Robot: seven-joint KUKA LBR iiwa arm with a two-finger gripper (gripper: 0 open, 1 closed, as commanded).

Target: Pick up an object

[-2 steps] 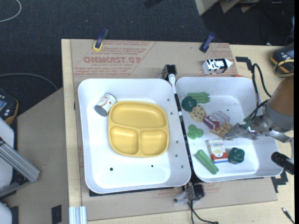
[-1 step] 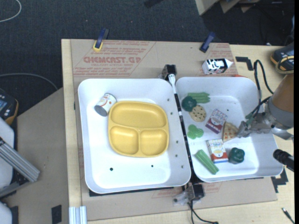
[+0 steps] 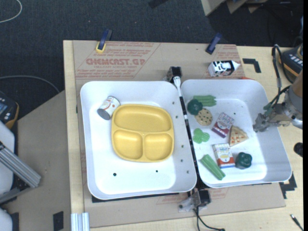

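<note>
The right bin [image 3: 276,150] holds several toy foods: a pizza slice [image 3: 237,135], a red-and-white carton [image 3: 223,124], a cookie [image 3: 204,116], a dark green broccoli [image 3: 194,107], a small box [image 3: 223,155], a green pepper [image 3: 244,160] and a celery stalk [image 3: 211,167]. My gripper [image 3: 262,121] hangs low over the right side of this bin, just right of the pizza slice and apart from it. I see nothing held in it.
The left bin [image 3: 96,174] bears a yellow divided plate [image 3: 142,132] and a small can [image 3: 108,108] lying at its upper left. A black-and-white carton [image 3: 224,67] sits on the bench behind the right bin. Cables run along the right edge.
</note>
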